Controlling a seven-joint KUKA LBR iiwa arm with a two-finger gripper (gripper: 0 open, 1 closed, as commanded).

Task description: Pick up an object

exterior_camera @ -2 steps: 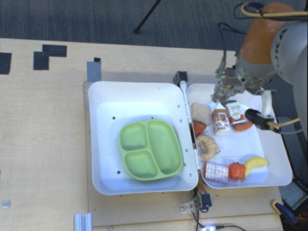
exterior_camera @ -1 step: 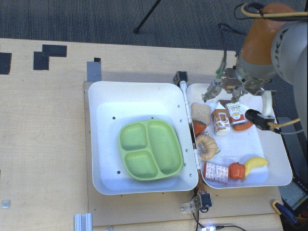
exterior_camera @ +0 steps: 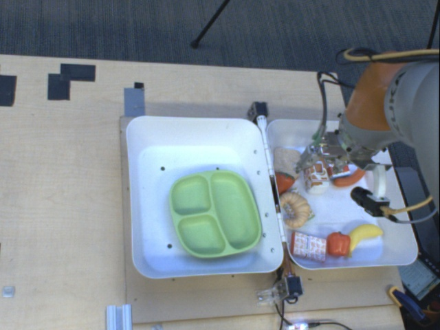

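My gripper (exterior_camera: 315, 161) hangs low over the upper middle of the right bin (exterior_camera: 402, 256). Directly under it is a small white and orange carton (exterior_camera: 316, 177), touching or almost touching the gripper. Whether the carton is gripped is not visible. Around it lie a beige pouch (exterior_camera: 285, 159), an orange-red piece (exterior_camera: 283, 182) by the bin's left wall, and a red-orange curved item (exterior_camera: 348, 177) to the right. A bagel (exterior_camera: 296, 210) lies further forward.
A red and white packet (exterior_camera: 309, 246), a red pepper-like toy (exterior_camera: 337, 243) and a banana (exterior_camera: 364, 234) lie along the right bin's front. The left bin (exterior_camera: 148, 150) holds a green divided plate (exterior_camera: 216, 214). A black cable end (exterior_camera: 364, 199) hangs by the arm.
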